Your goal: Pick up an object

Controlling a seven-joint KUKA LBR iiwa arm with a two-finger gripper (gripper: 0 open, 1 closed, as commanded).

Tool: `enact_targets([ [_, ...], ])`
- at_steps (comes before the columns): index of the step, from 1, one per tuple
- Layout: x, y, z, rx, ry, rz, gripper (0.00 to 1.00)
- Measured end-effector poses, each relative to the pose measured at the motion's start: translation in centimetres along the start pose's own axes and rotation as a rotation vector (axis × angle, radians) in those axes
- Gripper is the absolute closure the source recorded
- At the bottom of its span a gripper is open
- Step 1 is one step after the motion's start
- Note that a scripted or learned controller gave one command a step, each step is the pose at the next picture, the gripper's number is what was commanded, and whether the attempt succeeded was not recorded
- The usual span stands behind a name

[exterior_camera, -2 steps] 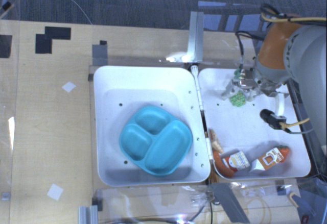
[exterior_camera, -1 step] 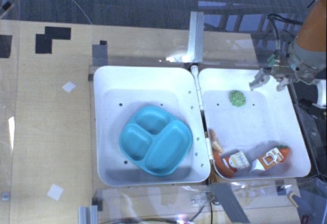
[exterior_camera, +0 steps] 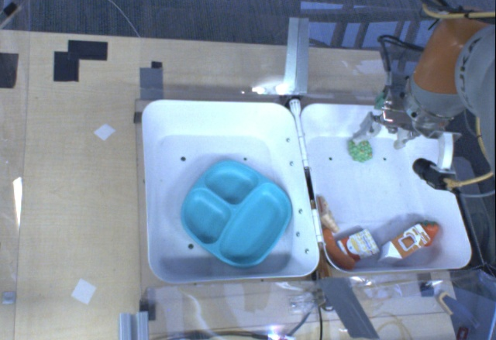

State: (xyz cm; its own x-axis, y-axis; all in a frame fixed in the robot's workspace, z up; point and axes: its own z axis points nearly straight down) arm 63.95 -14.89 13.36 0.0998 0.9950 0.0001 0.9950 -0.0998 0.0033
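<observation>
My gripper hangs over the far part of the right bin, its two fingers spread apart and nothing between them. A small green knobbly object lies on the bin floor just below and to the left of the left fingertip, apart from it. Along the bin's near edge lie an orange-and-white carton, a smaller white carton and an orange-red curved item. A tan piece rests against the divider.
The left bin holds a blue three-compartment plate. A metal post stands behind the bins' junction. The grey arm with its orange band and black cables fills the right bin's far right corner.
</observation>
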Motion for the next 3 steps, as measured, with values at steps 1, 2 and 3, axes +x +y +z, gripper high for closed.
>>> enact_targets([
  [1, 0.1, 0.2, -1.3, -0.006, 0.0, -0.006, 1.0],
  [2, 0.1, 0.2, -1.3, -0.006, 0.0, -0.006, 0.0],
  [3, 1.4, 0.6, 4.6, -0.004, -0.001, -0.054, 0.0],
])
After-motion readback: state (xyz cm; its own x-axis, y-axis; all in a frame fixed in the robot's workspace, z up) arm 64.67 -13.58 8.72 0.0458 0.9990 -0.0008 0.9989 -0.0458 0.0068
